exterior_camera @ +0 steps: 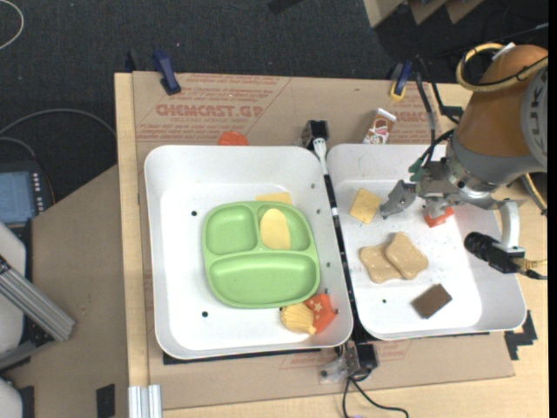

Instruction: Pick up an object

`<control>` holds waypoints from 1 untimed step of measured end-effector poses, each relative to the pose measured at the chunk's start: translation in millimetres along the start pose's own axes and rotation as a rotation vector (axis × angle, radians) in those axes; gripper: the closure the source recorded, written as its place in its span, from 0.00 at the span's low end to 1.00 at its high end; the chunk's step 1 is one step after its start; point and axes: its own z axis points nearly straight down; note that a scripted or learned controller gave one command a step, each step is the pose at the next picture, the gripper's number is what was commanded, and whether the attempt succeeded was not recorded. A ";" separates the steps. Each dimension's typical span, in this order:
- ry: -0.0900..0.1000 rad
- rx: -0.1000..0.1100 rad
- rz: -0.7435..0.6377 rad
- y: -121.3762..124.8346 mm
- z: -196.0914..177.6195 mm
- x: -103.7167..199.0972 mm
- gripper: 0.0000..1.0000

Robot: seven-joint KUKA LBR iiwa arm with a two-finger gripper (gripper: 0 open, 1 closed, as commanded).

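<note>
My gripper hangs over the back part of the right bin, its two grey fingers spread open with nothing between them. A yellow cheese-like block lies just left of the left finger. A small red object sits under the right finger. Two tan bread-shaped pieces lie side by side in front of the gripper, and a brown square rests nearer the front edge.
The left bin holds a green divided plate with a yellow piece in one compartment, and orange and red toy food by its front. A small carton stands behind the right bin.
</note>
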 end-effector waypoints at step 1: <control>-0.003 -0.007 0.012 -28.4 87.2 -24.3 0.00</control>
